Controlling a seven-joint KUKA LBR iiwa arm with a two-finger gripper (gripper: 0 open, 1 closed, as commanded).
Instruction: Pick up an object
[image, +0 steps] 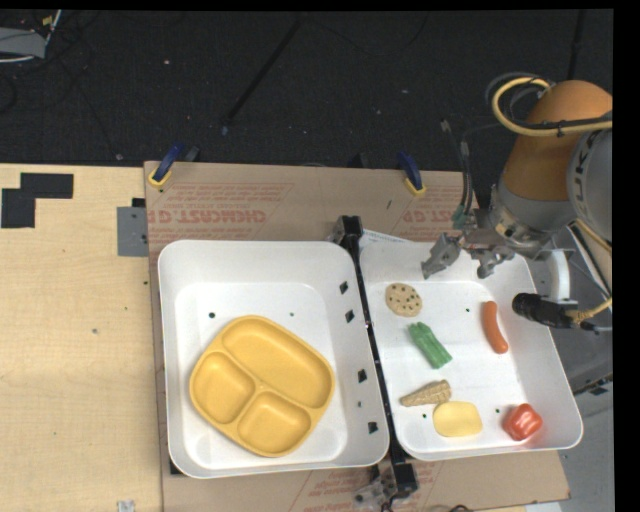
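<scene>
**Two bins, seven things**

Nearest the camera, one yellow divided plate (262, 384) with three compartments lies in the left bin (180, 300). Across the divider, the right bin (560, 400) holds six toy foods: one cookie (403, 298), one green vegetable (430, 344), one cone (426, 393), one yellow block (457, 419), one sausage (494, 327) and one red pepper (521, 422) (all apart, none touching). Above that bin's far edge hangs the end effector (466, 256), fingers spread, pinching nothing.
</scene>
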